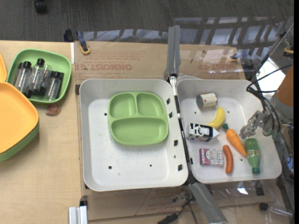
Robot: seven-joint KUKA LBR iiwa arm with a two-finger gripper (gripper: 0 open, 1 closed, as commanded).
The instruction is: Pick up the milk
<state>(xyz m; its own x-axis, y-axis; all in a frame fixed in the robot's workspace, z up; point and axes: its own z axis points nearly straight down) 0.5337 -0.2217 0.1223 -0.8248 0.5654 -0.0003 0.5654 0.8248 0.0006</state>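
The milk (202, 131), a small black-and-white carton, lies on its side in the right bin (233, 175), close to that bin's left wall and about midway along it. A banana (217, 118) curves just above and to the right of the carton, with a tan cylindrical can (207, 100) lying beyond it toward the far wall. Just below the milk sits a pink-labelled packet (211, 157), and a red sausage (228, 158) lies beside the packet's right edge. A carrot (236, 142) slants between the banana's tip and a green bottle (252, 155), which lies near the bin's right wall. The pincer (251, 125) hangs over the right part of this bin, above the carrot's upper end and the bottle's top, well apart from the milk; whether its fingers are spread or closed cannot be told from this view. In the left bin (93, 171) rests a green three-part plate (138, 117). On the bench (42, 181) to the left stand a green tray (64, 69) of small dark-capped bottles (37, 80) and a stack of orange plates (16, 120).
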